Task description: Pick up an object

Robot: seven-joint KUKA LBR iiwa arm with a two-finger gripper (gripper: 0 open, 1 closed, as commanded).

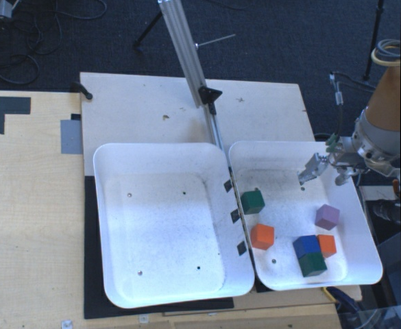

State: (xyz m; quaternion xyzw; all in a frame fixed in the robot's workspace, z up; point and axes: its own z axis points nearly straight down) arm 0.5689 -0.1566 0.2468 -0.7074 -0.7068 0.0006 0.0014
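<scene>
Overhead, the end effector [325, 171] hovers above the right bin's [282, 157] far right part, its two fingers spread open with nothing between them. All the blocks lie in this bin. A green cube [253, 201] sits near the left wall, with an orange cube [262, 236] just in front of it. A purple cube [327, 216] lies toward the right wall, nearest the end effector. Near the front, a blue cube [306, 245], a dark green cube [313, 263] and a small orange block [327, 245] cluster, touching one another. The blocks are roughly cubic, so none shows a clear long axis. The left bin [159, 225] rests beside it on the desk [29, 204].
</scene>
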